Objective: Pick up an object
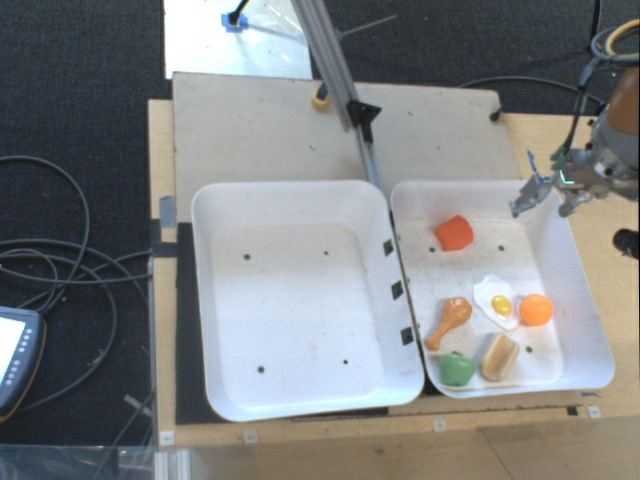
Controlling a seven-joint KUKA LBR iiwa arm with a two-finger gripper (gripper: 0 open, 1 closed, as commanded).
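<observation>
The right bin (585, 298) holds several toy foods. A red-orange block (454, 233) lies near its back. Toward the front are a fried egg (497, 303), an orange ball (537, 310), a chicken drumstick (449, 322), a green pepper (457, 369) and a bread roll (499, 356). My gripper (550, 202) hangs over the bin's back right corner, open, with nothing between its fingers. It sits to the right of the red-orange block and well behind the other items.
The left bin (290, 298) sits beside the right one, with a black-marked divider edge (397, 288) between them. A grey slanted pole (335, 63) rises from behind the bins. Cables (60, 258) lie on the floor at left.
</observation>
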